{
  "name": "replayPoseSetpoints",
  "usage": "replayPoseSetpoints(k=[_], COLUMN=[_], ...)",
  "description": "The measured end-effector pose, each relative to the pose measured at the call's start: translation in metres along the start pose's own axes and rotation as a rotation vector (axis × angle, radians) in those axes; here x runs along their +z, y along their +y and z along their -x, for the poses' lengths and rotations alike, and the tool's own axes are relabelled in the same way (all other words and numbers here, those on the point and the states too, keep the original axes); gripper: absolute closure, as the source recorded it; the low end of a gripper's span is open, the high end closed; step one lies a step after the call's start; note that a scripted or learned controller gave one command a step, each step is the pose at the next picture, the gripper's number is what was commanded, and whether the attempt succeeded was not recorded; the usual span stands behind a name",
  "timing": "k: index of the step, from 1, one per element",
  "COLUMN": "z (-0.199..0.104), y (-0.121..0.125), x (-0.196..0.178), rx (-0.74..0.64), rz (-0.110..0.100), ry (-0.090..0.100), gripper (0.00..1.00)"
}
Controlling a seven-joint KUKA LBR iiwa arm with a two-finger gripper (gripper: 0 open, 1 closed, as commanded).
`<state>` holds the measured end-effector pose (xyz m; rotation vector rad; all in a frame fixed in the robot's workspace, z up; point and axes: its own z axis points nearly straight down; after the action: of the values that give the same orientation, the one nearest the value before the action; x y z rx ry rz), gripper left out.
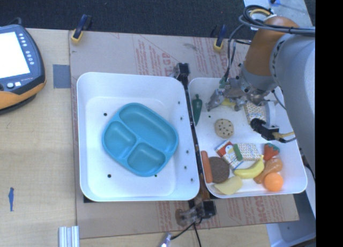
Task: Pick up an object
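The fixed overhead camera looked down at a slant on a wooden surface (37,149) carrying two shallow white bins side by side. The left bin (88,133) held a blue divided plate (140,139) at its centre, probably set there as a target for sorted items. The right bin (203,93) held the candidates for picking, all toy food: a round cookie (224,128) near the middle; a dark green pepper (196,106) at nine o'clock against the wall; and, crowded toward six o'clock, a brown patty (218,169), a banana (249,170), an orange (274,182) and a small printed carton (236,152).

The grey arm with its orange band reached in from three o'clock, and the gripper (228,97) hung low over the right bin's twelve o'clock end, just above the cookie. Whether the fingers stood wide or narrow could not be told; nothing showed between them. The cookie looked the likeliest target, lying flat and apart from its neighbours.
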<state>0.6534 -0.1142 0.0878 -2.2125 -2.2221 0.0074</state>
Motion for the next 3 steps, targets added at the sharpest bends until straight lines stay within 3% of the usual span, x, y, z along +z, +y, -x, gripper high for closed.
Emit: replayPoseSetpoints(k=[1, 2, 3], z=[-0.017, -0.002, -0.011], y=[-0.066, -0.025, -0.102], x=[0.001, 0.0, 0.001], rx=[0.0, 0.0, -0.001], rz=[-0.003, 0.0, -0.004], ry=[-0.001, 0.0, 0.0], gripper=[0.0, 0.0, 0.0])
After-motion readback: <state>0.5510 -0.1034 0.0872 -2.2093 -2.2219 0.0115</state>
